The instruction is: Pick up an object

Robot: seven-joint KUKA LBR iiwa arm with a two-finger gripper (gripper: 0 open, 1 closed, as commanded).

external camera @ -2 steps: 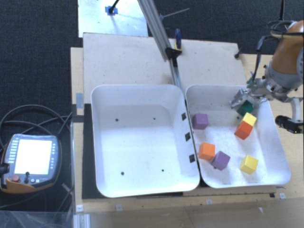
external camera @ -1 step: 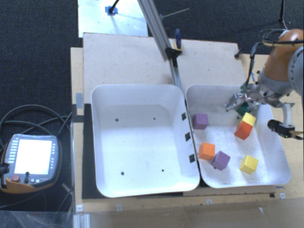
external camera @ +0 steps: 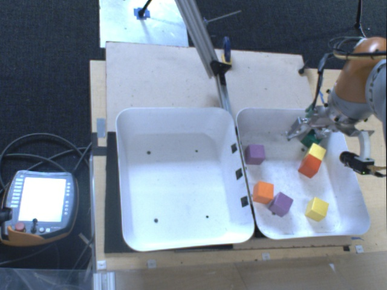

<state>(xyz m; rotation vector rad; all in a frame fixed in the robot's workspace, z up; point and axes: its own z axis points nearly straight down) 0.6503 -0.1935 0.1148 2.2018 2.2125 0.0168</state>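
Blocks lie loose in my right bin [external camera: 357, 219]; gripper [external camera: 309, 133] hovers at its one o'clock, over a green block [external camera: 310, 139], nothing lifted yet.

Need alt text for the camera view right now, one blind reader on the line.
The gripper hangs over the right bin, just above a green block and a yellow-and-orange block. Purple, orange and yellow cubes lie scattered nearer the camera.

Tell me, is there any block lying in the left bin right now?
No, the left bin shows just its white floor, while the purple, orange and yellow blocks all lie in the right bin.
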